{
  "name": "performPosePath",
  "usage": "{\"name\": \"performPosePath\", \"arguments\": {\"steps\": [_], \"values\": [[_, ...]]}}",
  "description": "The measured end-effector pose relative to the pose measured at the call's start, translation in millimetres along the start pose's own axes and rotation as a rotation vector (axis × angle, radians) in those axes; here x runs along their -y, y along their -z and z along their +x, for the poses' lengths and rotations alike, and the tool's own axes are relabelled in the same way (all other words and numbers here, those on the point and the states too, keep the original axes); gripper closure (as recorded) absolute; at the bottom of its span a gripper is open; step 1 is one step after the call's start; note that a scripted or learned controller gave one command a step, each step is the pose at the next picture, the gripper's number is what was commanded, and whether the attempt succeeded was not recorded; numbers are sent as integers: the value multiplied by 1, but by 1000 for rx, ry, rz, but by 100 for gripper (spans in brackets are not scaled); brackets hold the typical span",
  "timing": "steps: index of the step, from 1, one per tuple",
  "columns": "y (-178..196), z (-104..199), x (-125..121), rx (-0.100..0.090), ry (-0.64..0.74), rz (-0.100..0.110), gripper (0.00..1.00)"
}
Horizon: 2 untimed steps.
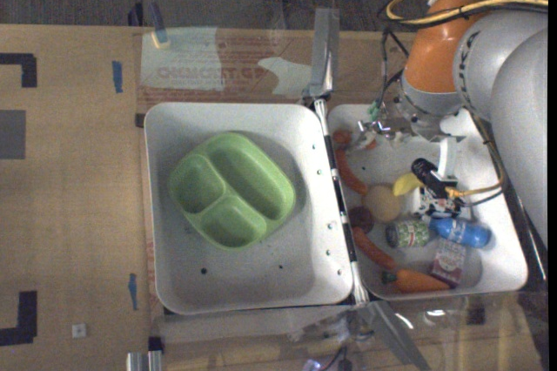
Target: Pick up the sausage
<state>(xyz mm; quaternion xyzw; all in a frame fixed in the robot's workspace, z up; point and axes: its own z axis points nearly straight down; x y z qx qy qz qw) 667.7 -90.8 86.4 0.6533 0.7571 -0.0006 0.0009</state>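
While the grey arm [496, 56] with its orange band reaches in from the right, its gripper [372, 132] hangs over the far left corner of the right bin [509, 273]. From this angle I cannot tell whether the gripper is open or closed, and nothing can be seen held in it.

The sausage [351, 172], reddish-brown and slightly curved, lies along the right bin's left wall, with its far end just beside the gripper. A second reddish piece [372, 247] of similar shape lies further along the same wall, towards the near edge. An orange carrot [419, 280] rests against the near wall.

A pale, egg-like ball [381, 204] sits in the middle of this bin, with a small yellow item [406, 184] just beyond it. A green can [409, 232] lies on its side, end to end with a blue bottle [463, 232], and a small packet [449, 260] lies nearer than both.

The left bin [165, 273], side by side with the right one, holds a green divided plate [231, 186] with three compartments, set towards the bin's left wall. Both bins rest on a brown bench [70, 212].
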Motion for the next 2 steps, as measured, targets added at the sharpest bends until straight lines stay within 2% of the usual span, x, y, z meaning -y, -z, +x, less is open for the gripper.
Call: {"name": "performPosePath", "arguments": {"steps": [1,2], "values": [[11,0,-1,-1,-1,-4,100],[100,56,-8,0,208,-5,100]]}}
